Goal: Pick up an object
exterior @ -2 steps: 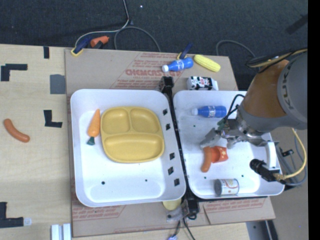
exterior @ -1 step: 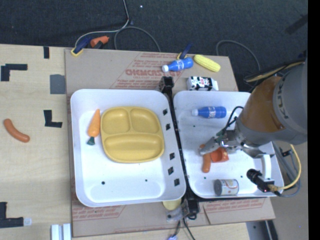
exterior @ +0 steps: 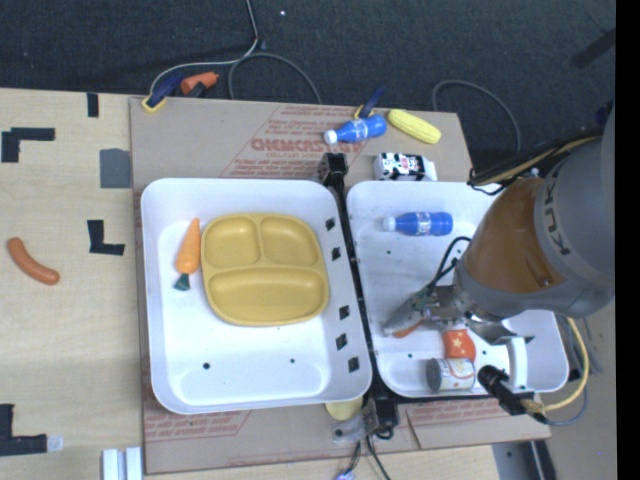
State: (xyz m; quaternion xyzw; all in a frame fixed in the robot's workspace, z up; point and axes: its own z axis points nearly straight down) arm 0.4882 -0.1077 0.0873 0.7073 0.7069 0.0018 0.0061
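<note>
In the right bin lie a blue bottle near the far wall and a small can with a red and white label near the front wall. My gripper is low over the bin floor, left of the can and well in front of the bottle. A small orange-red bit shows just beneath its tip. The grey arm with its orange band covers the bin's right part. The left bin holds a yellow divided plate and a toy carrot.
Behind the bins on the cardboard lie a blue bottle, a yellow corn cob and a black and white box. A toy sausage rests on the bench at far left. Cables run along the arm.
</note>
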